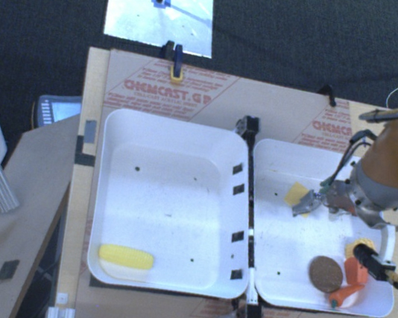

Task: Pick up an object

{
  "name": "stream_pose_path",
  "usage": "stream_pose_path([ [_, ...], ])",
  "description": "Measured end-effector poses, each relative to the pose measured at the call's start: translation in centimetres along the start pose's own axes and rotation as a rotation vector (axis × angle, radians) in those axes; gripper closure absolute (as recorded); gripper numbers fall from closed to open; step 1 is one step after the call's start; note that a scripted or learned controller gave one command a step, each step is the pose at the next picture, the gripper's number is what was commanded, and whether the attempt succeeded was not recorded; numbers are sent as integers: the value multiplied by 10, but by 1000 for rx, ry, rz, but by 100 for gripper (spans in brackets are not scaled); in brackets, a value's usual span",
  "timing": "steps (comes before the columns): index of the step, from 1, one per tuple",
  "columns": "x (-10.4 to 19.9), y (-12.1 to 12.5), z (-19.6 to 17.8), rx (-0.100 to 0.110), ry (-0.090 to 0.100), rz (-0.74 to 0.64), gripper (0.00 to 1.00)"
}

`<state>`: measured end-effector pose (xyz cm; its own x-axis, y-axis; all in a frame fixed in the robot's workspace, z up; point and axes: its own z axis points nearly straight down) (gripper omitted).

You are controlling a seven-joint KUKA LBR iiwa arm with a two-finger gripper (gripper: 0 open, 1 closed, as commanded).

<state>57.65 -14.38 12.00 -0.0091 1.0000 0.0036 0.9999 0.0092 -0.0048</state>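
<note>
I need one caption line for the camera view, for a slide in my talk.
The arm's hand hovers beside a yellow block in the right bin; a corn cob lies in the left bin.

Illumination even and bright from overhead, the white bins (175,211) near overexposure with faint soft shadows along their inner walls, a glare patch on the reflective sheet (163,5) at top, surrounding dark floor underexposed, overall focus slightly soft.

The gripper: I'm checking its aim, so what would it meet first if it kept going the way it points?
Probably the yellow block in the right bin. The gripper points left and down at it, though depth is hard to judge.
</note>
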Motion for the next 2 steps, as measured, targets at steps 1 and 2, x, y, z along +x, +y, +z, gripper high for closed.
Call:
stream_pose_path([
  [1,50,31,36,-9,-5,0,0],
  [2,-24,96,33,-16,-9,9,0],
])
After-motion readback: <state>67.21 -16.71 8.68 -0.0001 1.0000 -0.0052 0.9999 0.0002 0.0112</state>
